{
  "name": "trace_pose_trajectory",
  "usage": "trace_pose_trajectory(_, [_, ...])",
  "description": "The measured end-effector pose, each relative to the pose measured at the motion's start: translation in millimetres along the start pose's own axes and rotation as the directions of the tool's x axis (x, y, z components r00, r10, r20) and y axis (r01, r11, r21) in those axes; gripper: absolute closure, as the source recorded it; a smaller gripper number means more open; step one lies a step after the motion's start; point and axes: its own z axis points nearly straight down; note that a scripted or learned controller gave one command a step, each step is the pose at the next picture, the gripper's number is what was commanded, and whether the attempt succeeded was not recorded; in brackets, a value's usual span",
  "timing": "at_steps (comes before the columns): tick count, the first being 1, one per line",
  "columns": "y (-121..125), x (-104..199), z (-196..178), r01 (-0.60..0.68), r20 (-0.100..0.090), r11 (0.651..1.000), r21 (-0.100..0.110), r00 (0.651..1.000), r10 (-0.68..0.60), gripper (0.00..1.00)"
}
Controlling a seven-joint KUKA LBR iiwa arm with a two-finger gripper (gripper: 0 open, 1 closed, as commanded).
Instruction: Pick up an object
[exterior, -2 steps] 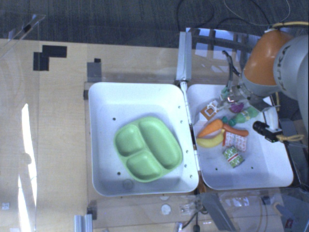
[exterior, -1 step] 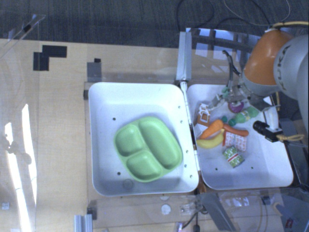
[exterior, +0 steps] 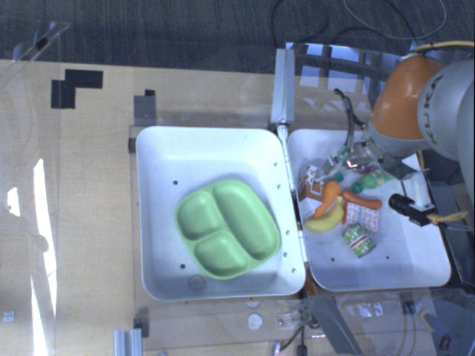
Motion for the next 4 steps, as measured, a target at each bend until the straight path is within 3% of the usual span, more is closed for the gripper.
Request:
trace_pose_trajectory(1, [-17.5,9.5,1.0,0.219,0.01,0.976,-0.016,0.976,-0.219,0.0])
trace_pose_trajectory(2, [-22.8,16.5,1.3,0.004,0.007,1.0,-0.011,1.0,-0.004,0.0])
trace_pose_trajectory(4, [-16.1,15.7,2.7,-0.087,-0.002,0.996,0.001,0.996,0.087,0.0])
